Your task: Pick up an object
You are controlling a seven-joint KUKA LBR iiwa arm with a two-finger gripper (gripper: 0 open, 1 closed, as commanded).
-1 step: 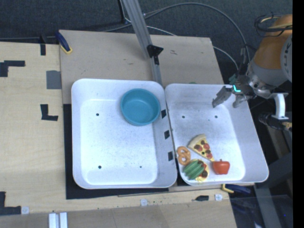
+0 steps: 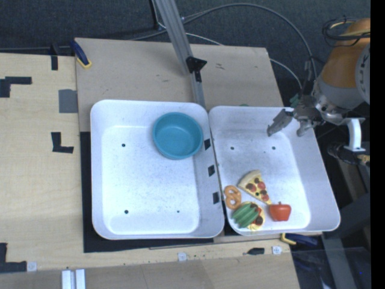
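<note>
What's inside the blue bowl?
The blue bowl sits in the left bin, near its back right corner. Its inside shows only smooth blue, with no toy in it. What lies beneath the bowl is covered by the bowl itself.

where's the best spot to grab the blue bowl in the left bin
Probably the rim of the blue bowl, from straight above, with one finger inside and one outside. It sits upright and open, so its thin wall is the only part narrow enough to pinch. The near-side rim faces bare floor of the left bin, away from the bin's far wall.
</note>
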